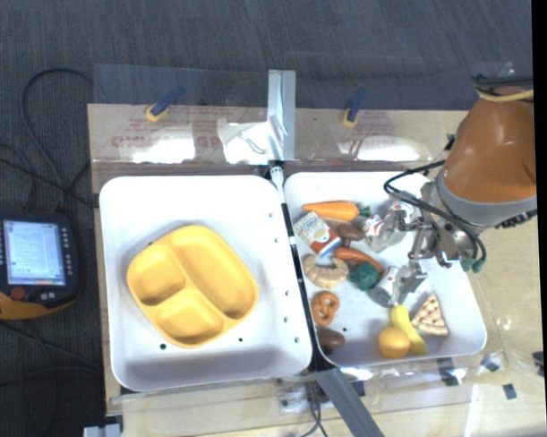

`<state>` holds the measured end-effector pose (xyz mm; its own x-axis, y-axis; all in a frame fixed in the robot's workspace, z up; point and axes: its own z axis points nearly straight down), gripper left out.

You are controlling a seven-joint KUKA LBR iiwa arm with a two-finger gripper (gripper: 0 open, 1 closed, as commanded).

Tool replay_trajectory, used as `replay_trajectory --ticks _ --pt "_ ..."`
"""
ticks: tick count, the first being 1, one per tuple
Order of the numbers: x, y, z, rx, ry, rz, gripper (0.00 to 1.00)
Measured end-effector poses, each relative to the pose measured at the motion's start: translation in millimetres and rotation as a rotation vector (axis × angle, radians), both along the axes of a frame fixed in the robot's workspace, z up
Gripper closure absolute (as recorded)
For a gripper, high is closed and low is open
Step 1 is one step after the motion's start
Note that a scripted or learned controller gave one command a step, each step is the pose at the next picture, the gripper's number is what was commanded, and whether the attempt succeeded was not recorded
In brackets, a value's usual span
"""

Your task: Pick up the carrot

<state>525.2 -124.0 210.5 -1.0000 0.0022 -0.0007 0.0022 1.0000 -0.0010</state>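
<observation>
The carrot [331, 209] lies near the back of the right bin [470, 336], lengthwise across it, with its green top pointing toward the arm [495, 156]. It looks like a hard plastic toy: light, stiff and smooth, so it would likely slide or roll if pinched off-centre. The best hold seems to be across the thick orange middle, fingers either side of its narrow width, since the tapered end gives less to grip.

The claw [407, 253] hangs over the middle of the right bin, a little in front of the carrot and apart from it. Nothing is visibly held, but whether its fingers are spread or closed I cannot tell from here.

Counting: two white bins, and one yellow divided tray [192, 283] in the left bin [126, 353]. In the right bin I make out one carrot, one pretzel [325, 304], one pizza slice [429, 315], one banana [405, 327] and one orange [392, 343]. The small pieces crowded just under the carrot are too jumbled to count surely.
</observation>
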Motion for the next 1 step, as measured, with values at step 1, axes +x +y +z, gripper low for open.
replay_trajectory --ticks 1 --pt "74.4 11.2 106.8 0.0 -0.008 -0.327 0.0"
